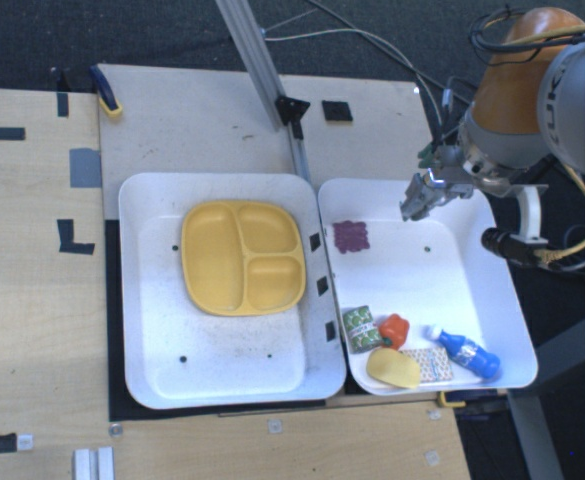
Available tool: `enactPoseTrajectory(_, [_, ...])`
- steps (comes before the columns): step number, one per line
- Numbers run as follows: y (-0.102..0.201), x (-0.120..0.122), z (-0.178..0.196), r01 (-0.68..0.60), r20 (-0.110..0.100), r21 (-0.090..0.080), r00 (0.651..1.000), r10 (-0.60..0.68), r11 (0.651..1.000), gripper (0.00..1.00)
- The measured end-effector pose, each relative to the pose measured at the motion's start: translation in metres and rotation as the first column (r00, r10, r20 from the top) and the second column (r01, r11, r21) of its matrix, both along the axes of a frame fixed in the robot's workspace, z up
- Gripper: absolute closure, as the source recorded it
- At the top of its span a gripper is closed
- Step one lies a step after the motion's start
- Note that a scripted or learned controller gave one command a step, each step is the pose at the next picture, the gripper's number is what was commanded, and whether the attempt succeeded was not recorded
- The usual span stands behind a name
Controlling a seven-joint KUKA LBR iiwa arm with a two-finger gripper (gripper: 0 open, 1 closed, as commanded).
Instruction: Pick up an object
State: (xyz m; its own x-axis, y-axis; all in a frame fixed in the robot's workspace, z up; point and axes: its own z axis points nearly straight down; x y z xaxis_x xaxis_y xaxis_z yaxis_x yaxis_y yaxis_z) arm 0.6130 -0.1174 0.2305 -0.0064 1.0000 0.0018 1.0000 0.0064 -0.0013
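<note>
My gripper hangs over the far part of the right bin, with nothing visible between its fingers. A purple piece lies to its left near the bin's far left corner. At the near edge of the same bin sit a green patterned packet, a red-orange item, a yellow lemon-like object, a small pale card and a blue bottle. All of these lie well below the gripper in the view.
The left bin holds a yellow divided plate. A metal pole slants down to the gap between the bins. Cables run across the dark floor behind the bench.
</note>
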Motion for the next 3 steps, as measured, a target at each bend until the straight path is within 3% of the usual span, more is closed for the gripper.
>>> enactPoseTrajectory(3, [0.171, -0.024, -0.015, -0.001, -0.003, -0.001, 1.0, 0.001, 1.0, 1.0])
